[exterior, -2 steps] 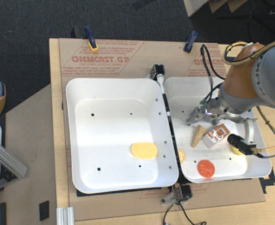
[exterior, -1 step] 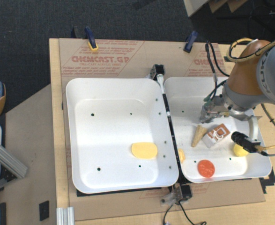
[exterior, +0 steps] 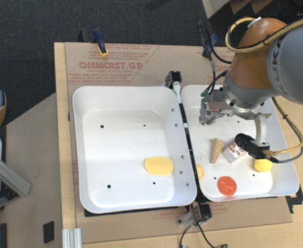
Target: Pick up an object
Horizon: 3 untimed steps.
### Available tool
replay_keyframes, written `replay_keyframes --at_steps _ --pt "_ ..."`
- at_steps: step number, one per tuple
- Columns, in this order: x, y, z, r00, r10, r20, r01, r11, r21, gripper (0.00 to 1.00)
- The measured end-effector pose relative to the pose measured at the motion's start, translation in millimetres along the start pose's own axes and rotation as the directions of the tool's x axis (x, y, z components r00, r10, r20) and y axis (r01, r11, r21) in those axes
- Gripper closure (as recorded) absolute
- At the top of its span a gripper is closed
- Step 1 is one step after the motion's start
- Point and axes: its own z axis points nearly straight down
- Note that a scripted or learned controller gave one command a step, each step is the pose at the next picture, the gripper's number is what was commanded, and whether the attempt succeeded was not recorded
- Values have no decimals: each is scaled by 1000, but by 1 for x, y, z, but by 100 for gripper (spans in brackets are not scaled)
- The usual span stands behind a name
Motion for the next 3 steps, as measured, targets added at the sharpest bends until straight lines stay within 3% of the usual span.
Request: replay_keyframes --at_steps 2,3 --pt "76 9 -189 1000 7 2 -7 1000 -4 100" --pt "0 -21 -180 1000 20 6 -20 1000 13 100"
